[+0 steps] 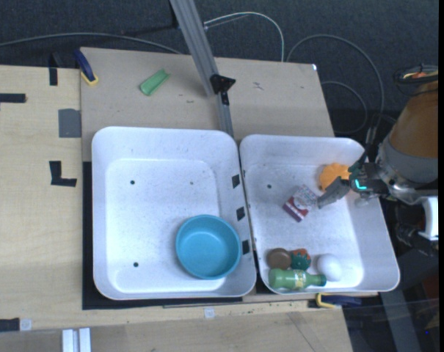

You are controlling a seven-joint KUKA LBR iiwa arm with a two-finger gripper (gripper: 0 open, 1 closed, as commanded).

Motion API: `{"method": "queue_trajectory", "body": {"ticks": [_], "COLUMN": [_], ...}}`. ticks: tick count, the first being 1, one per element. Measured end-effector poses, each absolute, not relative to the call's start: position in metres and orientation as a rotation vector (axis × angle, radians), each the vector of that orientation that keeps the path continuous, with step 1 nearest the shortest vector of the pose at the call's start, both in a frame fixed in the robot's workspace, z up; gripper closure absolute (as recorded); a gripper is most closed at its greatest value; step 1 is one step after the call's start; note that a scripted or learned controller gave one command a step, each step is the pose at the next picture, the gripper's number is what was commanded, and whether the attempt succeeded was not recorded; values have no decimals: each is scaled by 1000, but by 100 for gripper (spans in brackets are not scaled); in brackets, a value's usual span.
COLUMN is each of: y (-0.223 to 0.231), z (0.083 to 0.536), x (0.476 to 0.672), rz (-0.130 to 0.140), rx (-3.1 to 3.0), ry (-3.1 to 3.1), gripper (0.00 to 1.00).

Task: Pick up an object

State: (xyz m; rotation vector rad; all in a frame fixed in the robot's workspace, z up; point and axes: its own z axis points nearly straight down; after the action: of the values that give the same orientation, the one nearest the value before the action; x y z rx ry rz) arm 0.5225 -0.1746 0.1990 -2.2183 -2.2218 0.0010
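My gripper reaches in from the right over the right bin, low near its right wall. An orange object lies just above and beside the gripper's tip. A small red and white packet lies just left of the tip, on the bin floor. Along the bin's front wall sit a brown round object, a teal piece, a green bottle lying on its side and a white ball. I see nothing held in the gripper.
The left bin holds a blue bowl near its front right corner. A green block lies on the bench behind the bins. A grey pole slants down to the seam between the bins.
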Motion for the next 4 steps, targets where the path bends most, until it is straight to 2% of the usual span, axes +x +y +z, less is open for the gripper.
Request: {"method": "queue_trajectory", "body": {"ticks": [1,2,3,4], "y": [-183,-183,-182,-186], "z": [140,88,100,143], "x": [521,521,521,519], "rz": [8,3,2,-1], "rx": [-2217,-2220,-2217,-2222], "ry": [-2218,-2224,-2223,-2223], "gripper": [0,0,100,100]}}
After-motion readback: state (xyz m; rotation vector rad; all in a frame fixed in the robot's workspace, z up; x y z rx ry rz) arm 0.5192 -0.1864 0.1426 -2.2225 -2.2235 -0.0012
